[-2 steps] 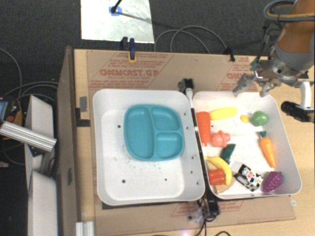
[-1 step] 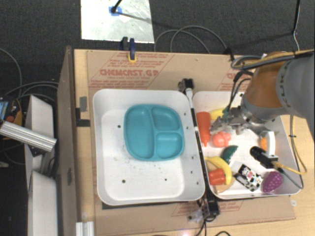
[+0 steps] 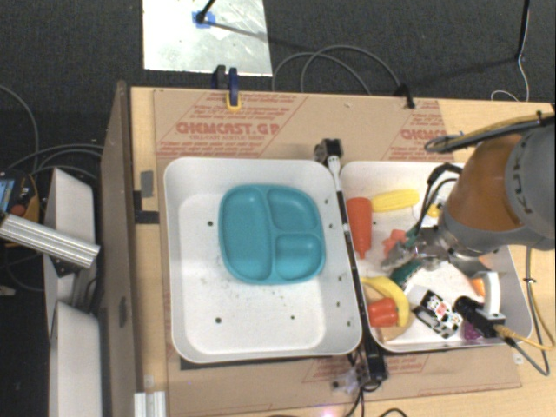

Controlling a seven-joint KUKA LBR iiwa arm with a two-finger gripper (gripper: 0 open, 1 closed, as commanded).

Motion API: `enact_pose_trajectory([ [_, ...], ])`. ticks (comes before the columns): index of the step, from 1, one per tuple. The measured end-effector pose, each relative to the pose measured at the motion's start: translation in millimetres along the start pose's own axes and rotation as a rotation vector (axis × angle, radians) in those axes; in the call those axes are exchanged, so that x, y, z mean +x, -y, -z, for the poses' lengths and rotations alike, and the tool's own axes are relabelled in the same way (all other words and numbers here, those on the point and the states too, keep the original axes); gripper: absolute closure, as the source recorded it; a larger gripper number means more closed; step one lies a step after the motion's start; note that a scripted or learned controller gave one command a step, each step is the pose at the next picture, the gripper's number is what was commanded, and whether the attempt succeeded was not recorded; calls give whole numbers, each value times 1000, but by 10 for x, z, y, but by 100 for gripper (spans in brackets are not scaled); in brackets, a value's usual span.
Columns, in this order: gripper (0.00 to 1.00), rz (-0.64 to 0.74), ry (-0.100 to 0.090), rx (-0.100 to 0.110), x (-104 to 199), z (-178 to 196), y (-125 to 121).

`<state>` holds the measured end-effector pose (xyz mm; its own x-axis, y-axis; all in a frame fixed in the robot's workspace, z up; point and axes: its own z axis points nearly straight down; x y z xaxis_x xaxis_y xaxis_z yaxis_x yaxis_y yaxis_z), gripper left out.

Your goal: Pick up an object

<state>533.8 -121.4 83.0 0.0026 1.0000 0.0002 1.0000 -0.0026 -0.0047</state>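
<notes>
Looking down, we see the gripper (image 3: 401, 252) low in the right bin (image 3: 512, 307), among crowded toys: an orange carrot (image 3: 360, 225), a corn cob (image 3: 394, 201), a banana (image 3: 390, 290). We cannot tell whether its fingers are open or closed. A teal divided plate (image 3: 271, 234) lies in the left bin (image 3: 195, 320)
</notes>
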Motion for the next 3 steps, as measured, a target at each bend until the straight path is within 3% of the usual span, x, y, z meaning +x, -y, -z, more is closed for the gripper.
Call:
enact_pose_trajectory([
  [1, 100, 4, 0, -9, 22, 122, -39],
  [2, 100, -1, 8, -17, -865, 934, -400],
  [3, 0, 3, 1, -7, -807, 880, -378],
])
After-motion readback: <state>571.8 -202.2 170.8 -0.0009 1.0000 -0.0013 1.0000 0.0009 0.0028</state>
